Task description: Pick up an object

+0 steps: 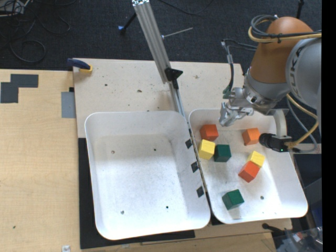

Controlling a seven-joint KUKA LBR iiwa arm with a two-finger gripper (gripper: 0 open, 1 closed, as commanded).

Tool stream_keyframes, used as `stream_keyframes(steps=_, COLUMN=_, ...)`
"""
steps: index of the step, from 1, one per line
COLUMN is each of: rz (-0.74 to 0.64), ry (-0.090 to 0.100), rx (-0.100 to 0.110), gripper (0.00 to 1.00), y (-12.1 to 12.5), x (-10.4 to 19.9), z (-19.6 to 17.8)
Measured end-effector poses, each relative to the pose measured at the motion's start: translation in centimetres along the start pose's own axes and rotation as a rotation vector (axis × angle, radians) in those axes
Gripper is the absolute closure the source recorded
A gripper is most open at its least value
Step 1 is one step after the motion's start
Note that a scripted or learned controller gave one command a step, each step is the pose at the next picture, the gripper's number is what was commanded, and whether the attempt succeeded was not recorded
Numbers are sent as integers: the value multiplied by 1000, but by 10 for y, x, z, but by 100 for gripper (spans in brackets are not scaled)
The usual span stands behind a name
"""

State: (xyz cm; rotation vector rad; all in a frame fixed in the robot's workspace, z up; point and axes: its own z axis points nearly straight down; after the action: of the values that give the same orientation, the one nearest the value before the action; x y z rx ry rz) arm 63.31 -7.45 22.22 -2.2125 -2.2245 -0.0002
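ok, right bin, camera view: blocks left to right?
Yellow block → green block → lower green block → red-orange block → small yellow block. Two upper orange blocks overlap others in x; skipped.

aluminium post (157,46) leaning | blue clamp (79,64) at bench corner | cables (21,14) on floor

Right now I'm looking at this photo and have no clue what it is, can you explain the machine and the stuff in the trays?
It is a robot arm, grey with an orange band, photographed by one camera fixed above the bench and looking down at a slant. Its gripper hangs over the right bin. That bin holds small wooden blocks: an orange block just below the gripper, another orange one, two yellow, two green and a red-orange one. A left bin sits beside it. Nothing appears to be held.
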Motion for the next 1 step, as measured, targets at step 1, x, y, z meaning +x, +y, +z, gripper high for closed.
stream_keyframes(steps=1, rz=1, ry=-1, rx=-1, gripper=100, y=9, x=43, z=0)
